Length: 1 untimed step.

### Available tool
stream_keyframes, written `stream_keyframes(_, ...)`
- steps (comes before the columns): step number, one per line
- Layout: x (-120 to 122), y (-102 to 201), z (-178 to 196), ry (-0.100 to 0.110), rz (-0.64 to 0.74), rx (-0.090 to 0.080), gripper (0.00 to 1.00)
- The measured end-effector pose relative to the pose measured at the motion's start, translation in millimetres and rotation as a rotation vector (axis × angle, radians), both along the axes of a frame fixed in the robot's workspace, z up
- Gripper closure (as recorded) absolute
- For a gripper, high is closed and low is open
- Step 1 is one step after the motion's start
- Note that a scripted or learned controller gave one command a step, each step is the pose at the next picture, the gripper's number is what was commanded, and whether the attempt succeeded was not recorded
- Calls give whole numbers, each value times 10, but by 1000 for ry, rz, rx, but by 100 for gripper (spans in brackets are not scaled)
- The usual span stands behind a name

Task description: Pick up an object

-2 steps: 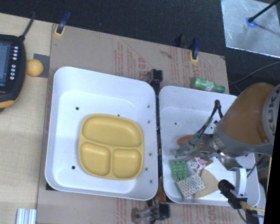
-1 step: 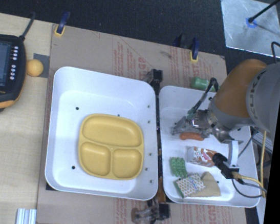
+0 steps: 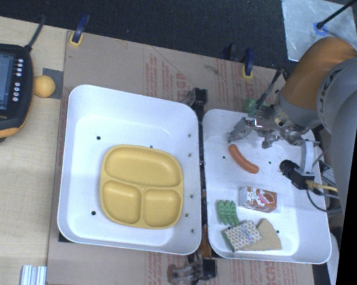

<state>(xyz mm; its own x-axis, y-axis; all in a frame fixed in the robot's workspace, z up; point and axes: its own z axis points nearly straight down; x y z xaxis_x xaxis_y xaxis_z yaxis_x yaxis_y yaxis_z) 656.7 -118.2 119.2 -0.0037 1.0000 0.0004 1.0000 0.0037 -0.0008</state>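
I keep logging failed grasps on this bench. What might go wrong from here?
The tool hangs above the sausage, which is round and could roll from the fingers. The tool sits near the right bin's back wall, so a descent there may clip it. The green toy, patterned packet and wedge crowd together.

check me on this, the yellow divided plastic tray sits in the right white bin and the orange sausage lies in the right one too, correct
Not quite. The camera view shows the yellow divided plastic tray in the left white bin. The orange sausage does lie in the right white bin.

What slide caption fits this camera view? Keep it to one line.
Tool above the sausage in the right bin; yellow tray in the left bin.
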Motion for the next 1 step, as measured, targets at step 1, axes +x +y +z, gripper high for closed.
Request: stream_keyframes(1, -474, -4, -280, 4, 1, -1, 0)
